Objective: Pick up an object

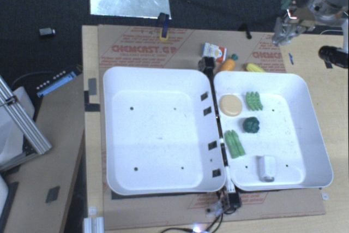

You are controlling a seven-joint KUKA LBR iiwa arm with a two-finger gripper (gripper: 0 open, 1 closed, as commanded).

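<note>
Gripper (284,34) above bench | carrot (227,65), banana (254,68) behind right bin (313,117)

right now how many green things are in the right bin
3: a ridged green piece near the back, a dark green broccoli-like lump mid-bin, and a long green pod by the divider. None looks hidden.

Both bins (158,133) are white. In the right bin (305,133) sit a pale tan round disc (230,105), a light green ridged piece (253,100), a dark green lump (251,125), a green pod (235,144) and a grey-white block (266,167). The worktop (136,46) is tan cardboard with red letters. An orange piece (227,65) and a yellow piece (254,67) lie near its far edge.
</note>
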